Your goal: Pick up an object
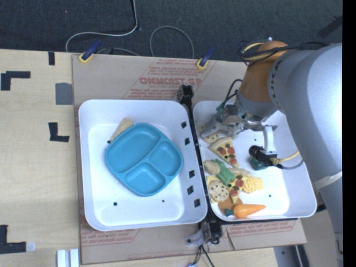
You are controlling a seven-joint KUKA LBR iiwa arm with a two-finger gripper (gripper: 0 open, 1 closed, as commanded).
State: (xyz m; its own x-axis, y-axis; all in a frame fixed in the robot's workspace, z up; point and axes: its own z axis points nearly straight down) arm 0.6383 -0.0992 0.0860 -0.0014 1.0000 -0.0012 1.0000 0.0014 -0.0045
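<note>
My gripper point(218, 128) hangs low over the far left part of the right bin point(289, 196), just above a toy pizza slice point(225, 149). In front of the slice lies a heap of toy food: a green vegetable point(225, 174), a round cookie point(217, 191), a corn cob point(252, 183) and an orange carrot point(249, 209). Nothing shows as held in the gripper.
The left bin point(97, 202) holds a blue divided plate point(144, 158) with a tan food piece point(121, 129) poking out from under its far left edge. A black divider point(191, 143) runs between the bins. The grey arm point(311, 99) covers the right bin's far right side.
</note>
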